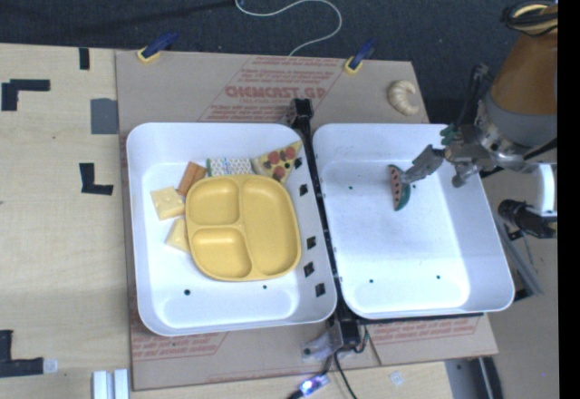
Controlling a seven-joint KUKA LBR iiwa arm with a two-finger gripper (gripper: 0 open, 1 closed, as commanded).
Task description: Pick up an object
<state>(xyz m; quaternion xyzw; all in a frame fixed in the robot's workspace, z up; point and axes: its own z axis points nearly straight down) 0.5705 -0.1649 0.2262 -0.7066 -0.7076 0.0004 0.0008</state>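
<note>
A small brown and green wedge-shaped piece [399,186] is in the right bin [408,279], in its upper middle. My gripper [420,167] reaches in from the right, its tip just up and right of that piece and very close to it. Whether the tip touches the piece is not clear. In the left bin [154,297] lies a yellow divided plate [243,227] with several flat food-like pieces along its upper and left sides, among them a tan cracker [168,202] and a pizza-like slice [279,159].
A beige lump [405,96] lies on the cardboard sheet behind the right bin. Blue clamps [159,45] [361,53] hold the sheet's back edge. A white cable [290,7] loops on the dark floor beyond. The arm's body [526,98] stands over the right bin's right rim.
</note>
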